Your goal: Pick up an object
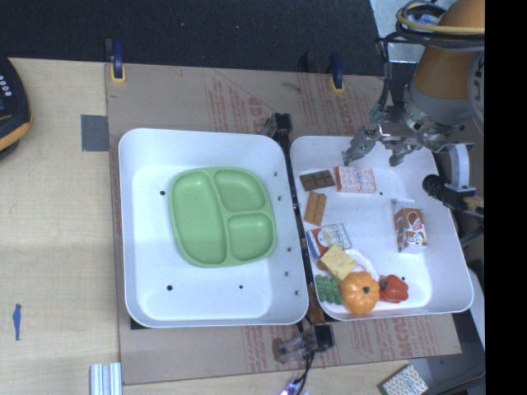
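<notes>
My gripper [380, 145] hangs over the far edge of the right bin [449, 299], its two fingers spread apart with nothing between them. The landmark I steer by is the pink packet [356, 179], which lies flat just below my fingertips and looks the nearest thing to take.

Left of the packet sits a brown bar [317, 179], and just below that an orange wafer [314, 208]. Further down from the packet, near the bin's inner wall, are a small card [333, 237], a yellow cheese block [337, 262], a pumpkin [360, 293], a green bit [328, 290] and a red pepper [394, 288], all crowded together. To the packet's right and lower stands a brown carton [410, 229], well apart from the rest. The left bin [140, 299] holds only a green tray [222, 216].

What worries me is the packet's thinness. It lies flush on the floor, so if I come down too high my fingers will shut on air, and if I come down hard they may press into the plastic and skid. My fingers also sit close to the bin's far rim; a small drift that way and one finger lands on the wall instead of inside. If I slide toward the bar I may nudge both pieces and grip neither cleanly. The glossy floor may let the packet slip out sideways as I close.
</notes>
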You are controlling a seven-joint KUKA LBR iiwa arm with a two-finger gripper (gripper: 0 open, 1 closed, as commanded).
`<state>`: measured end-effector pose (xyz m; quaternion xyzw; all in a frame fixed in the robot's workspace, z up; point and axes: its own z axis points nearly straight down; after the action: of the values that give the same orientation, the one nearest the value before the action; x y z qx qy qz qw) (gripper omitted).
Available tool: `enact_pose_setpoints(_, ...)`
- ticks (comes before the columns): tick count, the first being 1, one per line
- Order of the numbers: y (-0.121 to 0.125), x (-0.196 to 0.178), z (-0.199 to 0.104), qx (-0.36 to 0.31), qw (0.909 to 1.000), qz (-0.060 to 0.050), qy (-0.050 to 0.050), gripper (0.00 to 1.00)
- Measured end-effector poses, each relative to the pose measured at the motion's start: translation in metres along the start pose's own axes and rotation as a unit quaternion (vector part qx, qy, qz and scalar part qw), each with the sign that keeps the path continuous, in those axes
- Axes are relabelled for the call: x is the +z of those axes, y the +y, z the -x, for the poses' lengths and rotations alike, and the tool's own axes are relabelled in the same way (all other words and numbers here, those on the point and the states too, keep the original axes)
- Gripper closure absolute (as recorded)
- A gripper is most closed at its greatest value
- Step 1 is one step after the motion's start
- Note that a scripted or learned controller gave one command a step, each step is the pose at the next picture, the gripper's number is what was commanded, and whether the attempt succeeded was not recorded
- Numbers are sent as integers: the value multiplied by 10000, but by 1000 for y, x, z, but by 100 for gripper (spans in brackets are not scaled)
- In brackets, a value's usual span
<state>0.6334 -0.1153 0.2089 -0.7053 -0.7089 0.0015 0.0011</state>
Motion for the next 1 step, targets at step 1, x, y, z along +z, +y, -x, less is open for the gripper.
enact_pose_setpoints(1, -14, 60, 100, 43, 10000, -32, -16, 0)
